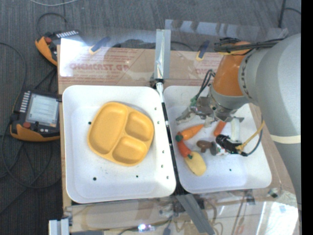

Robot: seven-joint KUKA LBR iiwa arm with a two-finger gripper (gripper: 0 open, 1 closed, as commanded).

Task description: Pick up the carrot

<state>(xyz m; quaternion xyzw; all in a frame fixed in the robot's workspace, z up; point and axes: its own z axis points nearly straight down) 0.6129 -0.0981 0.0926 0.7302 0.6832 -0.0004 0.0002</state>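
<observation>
Carrot [190, 131] lies in your right bin [244, 180], just below the gripper [208, 112] | expect light, stiff, smooth, tapered; pinch across mid-body, not the green end | count: three orange carrot-like pieces, one yellow potato-like piece [195, 164], one yellow tray [121, 132], two bins | gripper state: you cannot tell

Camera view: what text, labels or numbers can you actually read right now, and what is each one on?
Red lettering on the cardboard sheet behind the bins: large print, but glare washes it out; I cannot read it reliably.
Screen of the teach pendant left of the bench: lit, contents too small to read.
Nothing readable on the yellow tray, the carrot or the arm.
</observation>
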